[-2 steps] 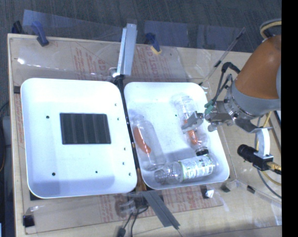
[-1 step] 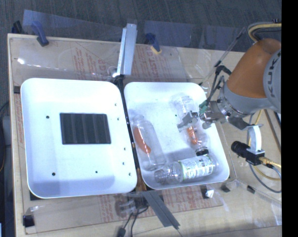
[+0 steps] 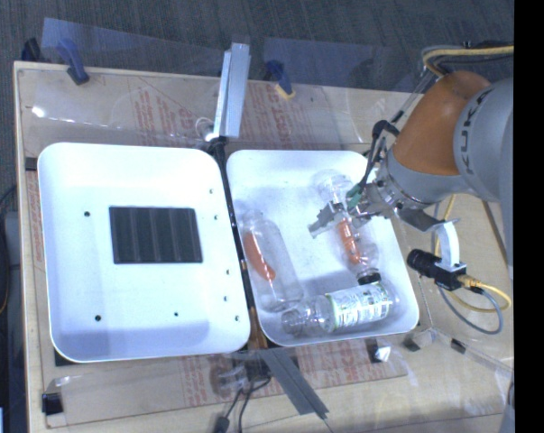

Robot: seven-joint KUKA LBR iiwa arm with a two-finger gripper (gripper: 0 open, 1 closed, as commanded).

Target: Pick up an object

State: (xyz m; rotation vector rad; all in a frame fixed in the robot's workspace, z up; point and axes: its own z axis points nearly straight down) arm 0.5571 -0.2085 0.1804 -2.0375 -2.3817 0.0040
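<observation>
In the right bin (image 3: 253, 174) lie three clear plastic bottles. One with an orange insert (image 3: 261, 258) lies along the bin's left wall. Another with an orange insert (image 3: 354, 246) lies towards the right wall, its clear end pointing to the far side. The third, with a printed label (image 3: 353, 308), lies across the near side. My gripper (image 3: 331, 216) hangs low over the middle of this bin, right at the upper end of the right-hand bottle. I see nothing lifted off the bin floor.
The left bin (image 3: 73, 314) holds a flat black ridged panel (image 3: 155, 234). A metal bar (image 3: 231, 88) stands at the far side between the bins. The grey and orange arm (image 3: 443, 142) reaches in over the right bin's far right corner.
</observation>
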